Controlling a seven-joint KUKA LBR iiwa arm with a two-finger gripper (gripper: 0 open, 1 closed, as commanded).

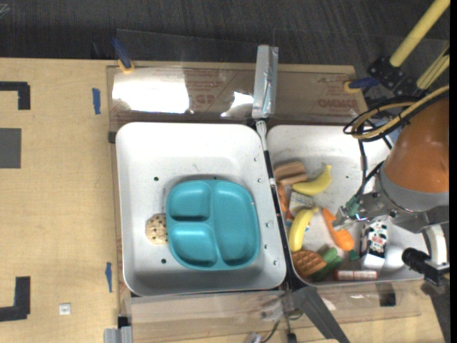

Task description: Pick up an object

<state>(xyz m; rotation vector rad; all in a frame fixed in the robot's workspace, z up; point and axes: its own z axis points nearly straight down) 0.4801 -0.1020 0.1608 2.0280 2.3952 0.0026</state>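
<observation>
The right bin (321,143) holds a pile of toy food: two yellow bananas (316,183) (300,227), a brown bread piece (289,171), an orange carrot (340,234), a waffle (308,262) and a small green piece (330,254). My gripper (355,213) hangs low over the right side of this pile, just above the carrot's upper end. The grey wrist and orange band (425,156) sit behind it and hide part of the bin's right side. A white and black carton (376,240) lies just right of the carrot.
The left bin (143,148) bears a teal divided plate (212,222), with a cookie (156,229) at its left edge. A thin pink tube (357,274) lies along the right bin's front wall. Cables and a yellow rod (421,27) hang at the upper right.
</observation>
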